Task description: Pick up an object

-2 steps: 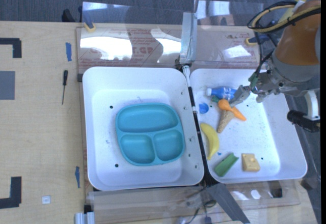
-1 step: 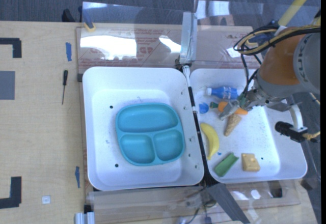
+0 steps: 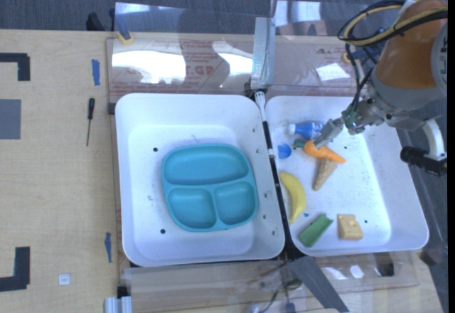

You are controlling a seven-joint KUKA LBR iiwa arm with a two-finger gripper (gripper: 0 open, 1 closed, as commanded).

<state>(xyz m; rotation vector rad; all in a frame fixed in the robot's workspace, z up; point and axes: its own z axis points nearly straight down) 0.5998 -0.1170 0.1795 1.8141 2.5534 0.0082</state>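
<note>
The right bin (image 3: 400,213) holds several small items. Near its back left lie a blue object (image 3: 307,128), an orange carrot (image 3: 325,153) and a small blue cap (image 3: 284,151). Below them are a tan cone (image 3: 323,173), a yellow banana (image 3: 293,195), a green block (image 3: 315,230) and a tan cracker-like piece (image 3: 348,227). My gripper (image 3: 327,135) reaches in from the right, low over the bin, its tip right beside the blue object and just above the carrot. I see nothing lifted.
The left bin (image 3: 142,126) holds a teal divided plate (image 3: 210,186). A metal divider post (image 3: 261,62) stands behind the seam between the bins. Cables (image 3: 370,23) loop above the arm at the right.
</note>
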